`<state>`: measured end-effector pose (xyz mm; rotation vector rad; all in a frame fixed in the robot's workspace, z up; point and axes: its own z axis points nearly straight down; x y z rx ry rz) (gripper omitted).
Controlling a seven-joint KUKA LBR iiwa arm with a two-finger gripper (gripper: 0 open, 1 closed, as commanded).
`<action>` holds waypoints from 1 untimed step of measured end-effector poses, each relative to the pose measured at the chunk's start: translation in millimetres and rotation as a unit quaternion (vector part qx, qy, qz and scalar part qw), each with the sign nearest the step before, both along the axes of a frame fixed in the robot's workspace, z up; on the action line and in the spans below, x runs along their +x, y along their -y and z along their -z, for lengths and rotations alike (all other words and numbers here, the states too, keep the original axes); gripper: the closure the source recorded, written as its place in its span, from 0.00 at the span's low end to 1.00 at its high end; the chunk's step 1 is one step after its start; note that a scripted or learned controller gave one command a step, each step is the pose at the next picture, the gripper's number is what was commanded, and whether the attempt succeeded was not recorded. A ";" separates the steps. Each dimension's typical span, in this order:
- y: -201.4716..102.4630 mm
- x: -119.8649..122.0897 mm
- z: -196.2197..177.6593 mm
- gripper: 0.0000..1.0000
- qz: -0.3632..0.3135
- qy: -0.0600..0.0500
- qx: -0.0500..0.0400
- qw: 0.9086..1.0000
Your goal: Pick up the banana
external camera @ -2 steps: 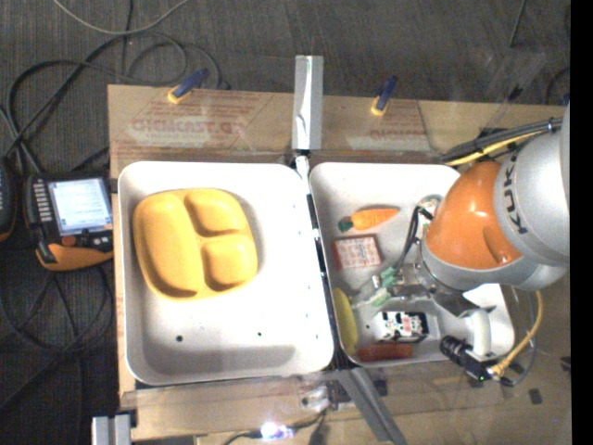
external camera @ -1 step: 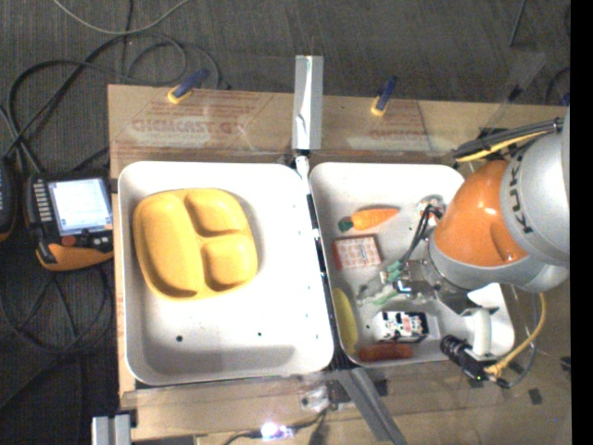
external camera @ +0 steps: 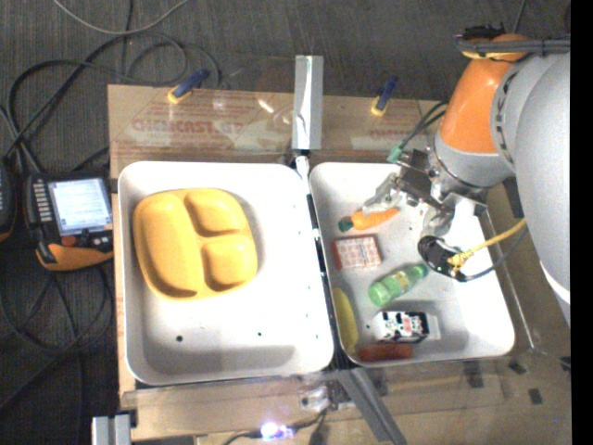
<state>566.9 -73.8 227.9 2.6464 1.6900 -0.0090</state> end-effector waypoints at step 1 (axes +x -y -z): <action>18.6 -51.7 -38.3 0.00 -0.106 0.000 0.001 0.994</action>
